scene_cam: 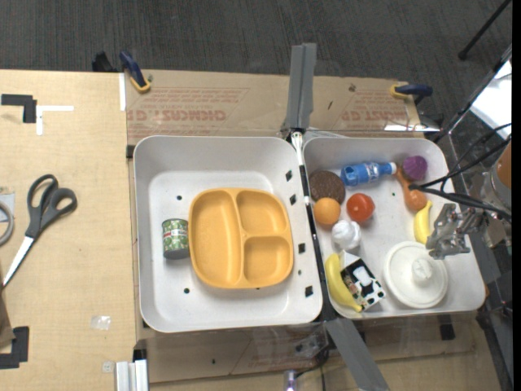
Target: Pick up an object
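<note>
My gripper [449,236] hangs at the right edge of the right bin [456,300], just right of a small yellow banana [422,222] and above a white round lid [415,274]. Nothing shows held in it. The right bin also holds a blue bottle [368,172], a purple ball [415,167], a brown disc [327,185], an orange [327,211], a red tomato [361,207], a small white piece [346,235], a larger banana [336,277] and a black-and-white toy [364,284].
The left bin [155,292] holds a yellow divided plate [242,237] and a green can [175,238] to its left. Scissors [37,214] lie on the bench at far left. Cables cross the right bin's far right corner.
</note>
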